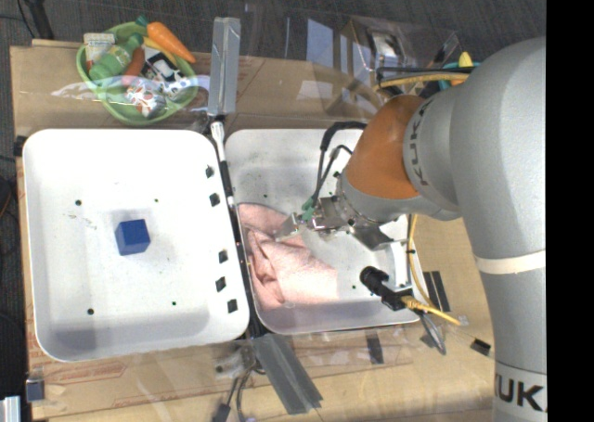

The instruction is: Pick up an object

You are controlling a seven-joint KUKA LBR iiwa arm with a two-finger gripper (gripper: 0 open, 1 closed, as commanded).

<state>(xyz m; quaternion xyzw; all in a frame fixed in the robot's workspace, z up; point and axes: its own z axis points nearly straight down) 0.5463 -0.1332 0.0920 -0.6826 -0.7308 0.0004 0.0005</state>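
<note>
Currently the KUKA arm (464,133) is reaching in from the right and hanging over the right bin (278,156), its orange band sitting above the wrist. The left bin (56,253) is carrying a small blue cube (133,236) near its middle, well apart from the arm. A pink cloth (283,262) is lying crumpled in the lower left part of the right bin, against the dividing wall. The gripper (304,217) is hovering at the cloth's upper edge; I cannot tell its state, since that part is too small and cluttered.

Handling judgement: the cloth is looking soft, light and limp, so it will likely drape and slide rather than lift whole. A raised fold near the upper edge is probably offering the best pinch. A green bowl (139,112) of toys is resting beyond the bins.
</note>
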